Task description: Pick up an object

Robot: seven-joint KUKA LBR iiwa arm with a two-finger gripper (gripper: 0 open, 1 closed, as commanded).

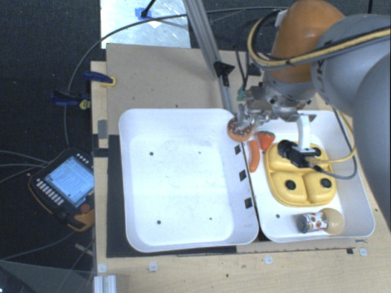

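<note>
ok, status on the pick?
Gripper low at the right bin's near-left corner, over a brown round object; grasp unconfirmed. Orange piece alongside. Yellow tray and can untouched.

Both bins: left bin (pixel 177 182) and right bin (pixel 360 215) smooth white plastic, slight sheen. Bench top (pixel 159 78) matt brown board. Yellow tray (pixel 302 179) glossy moulded plastic. Arm casing (pixel 360 60) smooth grey, orange band (pixel 302 29) glossy.
</note>
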